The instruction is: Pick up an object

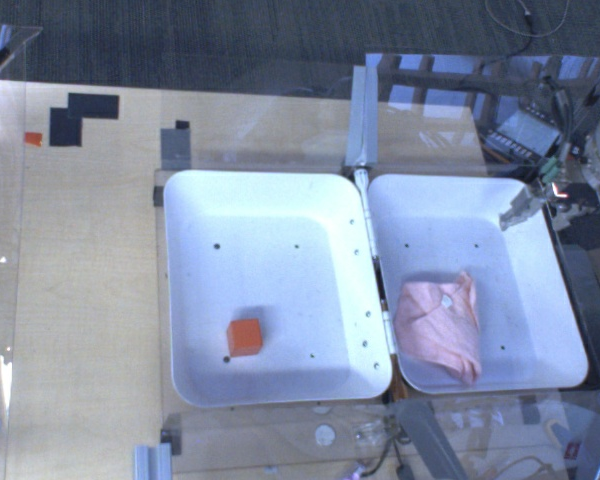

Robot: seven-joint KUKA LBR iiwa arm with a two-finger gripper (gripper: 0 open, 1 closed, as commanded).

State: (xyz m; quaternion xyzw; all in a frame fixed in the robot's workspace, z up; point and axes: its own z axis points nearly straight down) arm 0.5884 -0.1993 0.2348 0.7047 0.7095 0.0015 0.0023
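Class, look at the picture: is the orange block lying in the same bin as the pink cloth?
No: the orange block lies in the left bin, the pink cloth in the right bin.

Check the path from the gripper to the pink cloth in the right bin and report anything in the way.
Nothing visible blocks it. The gripper sits at the right bin's upper right corner, and only bare bin floor lies between it and the pink cloth crumpled near the front.
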